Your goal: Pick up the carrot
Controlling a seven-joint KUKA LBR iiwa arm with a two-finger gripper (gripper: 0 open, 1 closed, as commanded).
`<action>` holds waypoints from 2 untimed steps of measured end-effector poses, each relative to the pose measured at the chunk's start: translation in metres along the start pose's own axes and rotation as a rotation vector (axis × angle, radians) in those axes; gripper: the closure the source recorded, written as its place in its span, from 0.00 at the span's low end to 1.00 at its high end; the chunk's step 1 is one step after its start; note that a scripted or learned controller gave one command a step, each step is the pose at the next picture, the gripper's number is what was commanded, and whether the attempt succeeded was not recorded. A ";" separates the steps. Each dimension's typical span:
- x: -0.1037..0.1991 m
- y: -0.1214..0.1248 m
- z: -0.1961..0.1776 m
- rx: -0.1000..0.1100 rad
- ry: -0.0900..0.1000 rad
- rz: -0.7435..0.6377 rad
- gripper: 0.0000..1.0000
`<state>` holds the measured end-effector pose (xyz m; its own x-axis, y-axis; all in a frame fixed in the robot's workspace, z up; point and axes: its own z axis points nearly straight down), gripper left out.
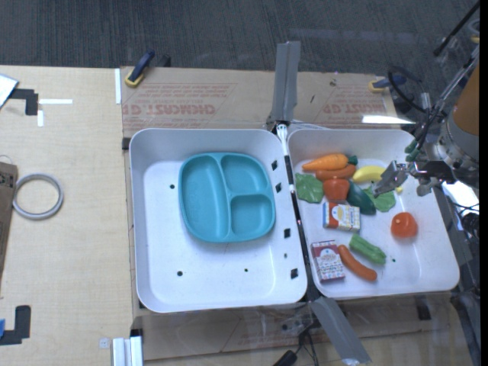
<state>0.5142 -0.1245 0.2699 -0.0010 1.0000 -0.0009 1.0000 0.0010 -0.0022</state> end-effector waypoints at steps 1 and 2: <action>0.030 0.067 0.076 0.001 0.000 0.042 0.00; 0.023 0.090 0.178 -0.003 0.000 -0.008 0.00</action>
<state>0.6036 -0.1013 0.0917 -0.0095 1.0000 -0.0011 1.0000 0.0095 0.0006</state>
